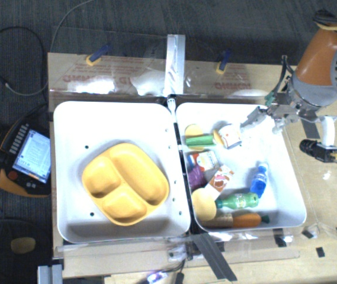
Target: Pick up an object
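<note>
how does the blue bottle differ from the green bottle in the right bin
The blue bottle lies nearly along the bin's length, toward the right wall; the green bottle lies crosswise, nearer the front. The blue bottle lies mostly apart from the clutter, while the green bottle sits between a yellow ball and an orange carrot-like piece. Both lie on their sides in the right bin.

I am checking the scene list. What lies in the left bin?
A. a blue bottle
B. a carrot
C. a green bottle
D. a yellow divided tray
D: the yellow tray lies in the left bin; the bottles and carrot are in the right bin.
</note>
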Controlling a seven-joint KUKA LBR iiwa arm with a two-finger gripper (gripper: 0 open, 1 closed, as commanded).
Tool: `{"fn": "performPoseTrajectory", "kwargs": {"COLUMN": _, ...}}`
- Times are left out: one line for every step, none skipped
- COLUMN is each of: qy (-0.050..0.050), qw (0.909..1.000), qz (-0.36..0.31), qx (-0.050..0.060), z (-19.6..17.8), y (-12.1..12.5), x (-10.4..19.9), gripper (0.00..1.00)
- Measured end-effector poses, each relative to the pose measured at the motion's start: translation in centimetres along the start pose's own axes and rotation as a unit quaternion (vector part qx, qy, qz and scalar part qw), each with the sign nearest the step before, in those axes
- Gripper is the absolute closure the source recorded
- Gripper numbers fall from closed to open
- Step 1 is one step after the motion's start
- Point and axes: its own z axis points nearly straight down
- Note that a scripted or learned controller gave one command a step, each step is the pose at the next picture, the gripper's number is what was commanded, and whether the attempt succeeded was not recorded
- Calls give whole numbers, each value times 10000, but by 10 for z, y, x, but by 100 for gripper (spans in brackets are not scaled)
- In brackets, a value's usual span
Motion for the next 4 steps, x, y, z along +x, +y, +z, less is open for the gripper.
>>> {"fn": "performPoseTrajectory", "kwargs": {"qy": 20, "qw": 9997, "qz": 239, "qx": -27, "z": 102, "y": -48, "x": -15, "gripper": 0}}
{"fn": "performPoseTrajectory", "kwargs": {"qy": 21, "qw": 9997, "qz": 238, "qx": -15, "z": 94, "y": -48, "x": -14, "gripper": 100}}
{"fn": "performPoseTrajectory", "kwargs": {"qy": 21, "qw": 9997, "qz": 239, "qx": -13, "z": 94, "y": -48, "x": -14, "gripper": 0}}
{"fn": "performPoseTrajectory", "kwargs": {"qy": -8, "qw": 9998, "qz": -176, "qx": -8, "z": 18, "y": -29, "x": -15, "gripper": 0}}
